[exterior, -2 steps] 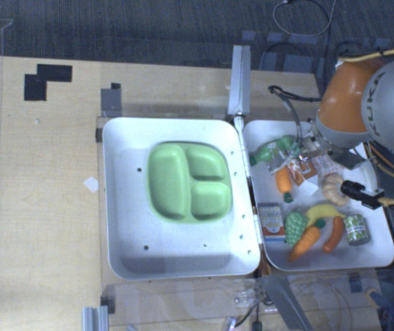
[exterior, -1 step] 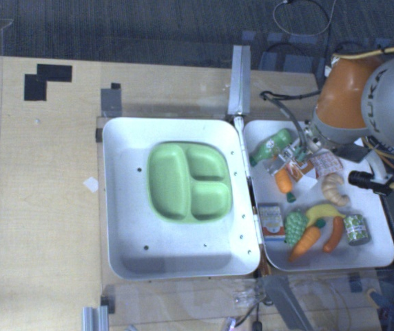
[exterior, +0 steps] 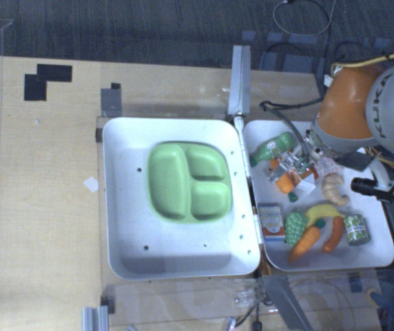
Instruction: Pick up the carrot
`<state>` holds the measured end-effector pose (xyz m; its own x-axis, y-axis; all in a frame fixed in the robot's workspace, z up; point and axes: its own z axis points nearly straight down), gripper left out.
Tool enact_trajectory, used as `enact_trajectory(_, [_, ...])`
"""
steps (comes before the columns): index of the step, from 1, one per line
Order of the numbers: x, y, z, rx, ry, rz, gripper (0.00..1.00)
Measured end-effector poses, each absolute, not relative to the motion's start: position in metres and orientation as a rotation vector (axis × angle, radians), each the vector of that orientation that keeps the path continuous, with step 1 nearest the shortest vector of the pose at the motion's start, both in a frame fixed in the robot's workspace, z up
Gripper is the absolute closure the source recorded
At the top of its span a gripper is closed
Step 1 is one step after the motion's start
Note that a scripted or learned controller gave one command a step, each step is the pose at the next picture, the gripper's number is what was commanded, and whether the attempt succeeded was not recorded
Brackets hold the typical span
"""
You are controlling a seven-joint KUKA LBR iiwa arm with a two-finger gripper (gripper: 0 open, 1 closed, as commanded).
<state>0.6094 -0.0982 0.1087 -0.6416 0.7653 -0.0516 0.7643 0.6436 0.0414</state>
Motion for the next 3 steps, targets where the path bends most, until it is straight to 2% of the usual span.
enact_trajectory(1, [0.613,-0.094,0.124,1.297,2.788,0.038,1.00])
enact_trajectory(2, [0.613,-0.094,0.124,1.298,2.789,0.038,0.00])
enact_trajectory(3, [0.623,-0.091,0.107,1.367,2.780,0.028,0.00])
